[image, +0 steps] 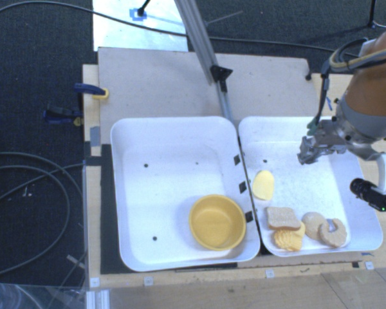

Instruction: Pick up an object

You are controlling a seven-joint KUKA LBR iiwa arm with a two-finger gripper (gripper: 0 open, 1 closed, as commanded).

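The arm point(372, 102) is a thick, rounded grey body with a broad orange band at its upper part. Black and yellowish cables loop beside it, and the tool point(311, 150) is a small dark grey metal block.

Both bins point(174, 140) look like smooth, matt white plastic. The yellow bowl point(217, 221) has a slightly glossy plastic sheen. The tabletop point(154, 82) appears to be pale, matt board, perhaps wood. The tool point(310, 152) looks like dull grey metal.
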